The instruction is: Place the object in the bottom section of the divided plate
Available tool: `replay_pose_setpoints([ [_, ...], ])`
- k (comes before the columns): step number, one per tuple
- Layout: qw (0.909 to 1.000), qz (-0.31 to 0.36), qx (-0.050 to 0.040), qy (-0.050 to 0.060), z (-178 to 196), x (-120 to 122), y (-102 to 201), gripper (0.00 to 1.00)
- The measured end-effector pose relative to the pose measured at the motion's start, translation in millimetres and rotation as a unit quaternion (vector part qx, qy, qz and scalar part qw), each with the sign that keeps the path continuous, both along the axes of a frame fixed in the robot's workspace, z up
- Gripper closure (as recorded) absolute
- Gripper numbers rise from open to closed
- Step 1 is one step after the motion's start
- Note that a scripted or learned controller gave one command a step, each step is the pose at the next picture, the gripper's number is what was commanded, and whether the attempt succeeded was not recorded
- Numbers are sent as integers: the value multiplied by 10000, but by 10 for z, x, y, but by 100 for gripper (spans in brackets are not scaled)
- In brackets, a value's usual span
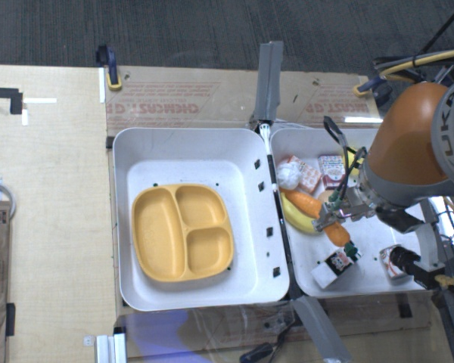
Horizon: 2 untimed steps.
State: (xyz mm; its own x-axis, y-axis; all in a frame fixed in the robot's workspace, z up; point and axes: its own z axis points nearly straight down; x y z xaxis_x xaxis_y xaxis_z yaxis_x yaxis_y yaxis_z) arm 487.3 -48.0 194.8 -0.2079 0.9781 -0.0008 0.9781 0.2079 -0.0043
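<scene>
- Your bench (45, 203) is pale wood with a dark carpeted floor beyond it; two white bins sit side by side on it, and everything below is placed relative to the yellow divided plate (183, 233).
- The divided plate lies in the left bin (129, 165), one long section on its left side and two smaller ones on its right; all three look bare.
- To the plate's right, across the bin walls, the right bin (371, 274) holds the loose items: a banana (296, 215), an orange carrot-shaped piece (318, 216), a whitish ball (288, 175), small printed packs (331, 169) and a black-and-white block (334, 266).
- The gripper (334, 212) hangs over the carrot, right of the plate. You cannot tell how its fingers stand, nor whether anything is pinched.
- Judging by position, the carrot is the likely target. It looks like light, stiff, smooth toy plastic, so expect it to slip or roll.
- Take it across its thick middle, where it lies clear of the banana.
</scene>
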Motion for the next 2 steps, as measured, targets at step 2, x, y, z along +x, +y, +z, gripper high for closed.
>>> replay_pose_setpoints([
  [2,9990,438,-5,8,-61,436,1334,100],
])
